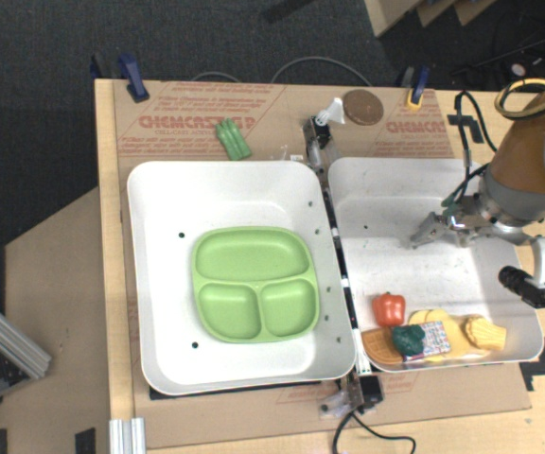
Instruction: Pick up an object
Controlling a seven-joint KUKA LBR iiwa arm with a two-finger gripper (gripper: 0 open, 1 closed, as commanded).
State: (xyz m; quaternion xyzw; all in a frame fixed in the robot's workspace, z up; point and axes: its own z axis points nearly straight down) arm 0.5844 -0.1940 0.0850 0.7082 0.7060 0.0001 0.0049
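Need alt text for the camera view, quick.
The gripper hangs over the right bin, apart from a pile of toy food at its near edge. A green divided plate sits in the left bin.

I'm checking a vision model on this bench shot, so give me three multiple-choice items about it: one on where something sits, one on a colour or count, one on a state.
1. Where does the green divided plate lie?
A. in the left bin
B. in the right bin
C. on the cardboard behind the bins

2. How many compartments does that plate have?
A. two
B. three
C. five

3. How does the gripper stand to the pile of toy food in the right bin?
A. it is pressed into the pile
B. it is lifting the red pepper
C. it is apart from the pile, farther back in the bin

Answers: 1 A, the plate rests in the middle of the left bin. 2 B, one long section at the back and two smaller at the front. 3 C, bare bin floor lies between the gripper and the pile, and the red pepper sits by the pile.
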